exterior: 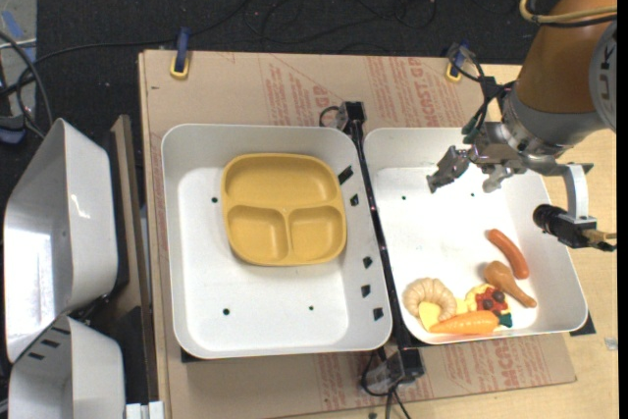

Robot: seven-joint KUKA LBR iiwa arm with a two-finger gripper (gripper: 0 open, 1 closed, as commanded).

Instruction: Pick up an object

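Several toy foods lie in the near right corner of the right bin (432, 221): a red sausage (508, 252), a brown drumstick (507, 283), an orange carrot (467, 323), a pale shrimp-like piece (429, 293) and a small multicoloured piece (488, 298). My gripper (470, 170) hangs over the far part of the right bin, well behind the food. Its two dark fingers are spread apart with nothing between them.
A yellow three-compartment plate (286, 208) rests in the left bin (196, 309). Both bins sit on a cardboard-covered bench (265, 83) with clamps at its far edge. A black divider (368, 221) runs between the bins. Other white bins stand at far left.
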